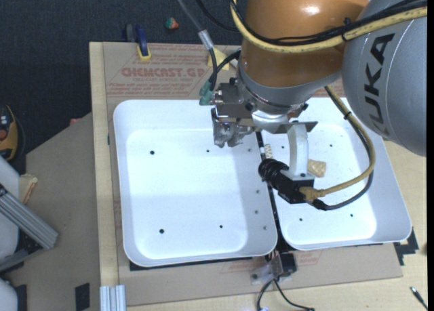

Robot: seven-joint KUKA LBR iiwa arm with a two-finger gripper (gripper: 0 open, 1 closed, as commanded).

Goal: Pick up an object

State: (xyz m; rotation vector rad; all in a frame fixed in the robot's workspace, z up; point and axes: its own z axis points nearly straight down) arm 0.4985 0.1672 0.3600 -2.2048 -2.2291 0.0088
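the small tan crumbly block (316, 167) lies in the right shallow white bin (352, 225), well to the right of and below the metal two-finger gripper (227, 137), whose opening i cannot tell.

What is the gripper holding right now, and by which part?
Cannot be told: the gripper hangs over the left bin, its tips hidden from this view.

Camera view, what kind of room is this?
Probably a robot lab or workshop: a big KUKA arm reaches over two white bins on a bench, with cables hanging off it.
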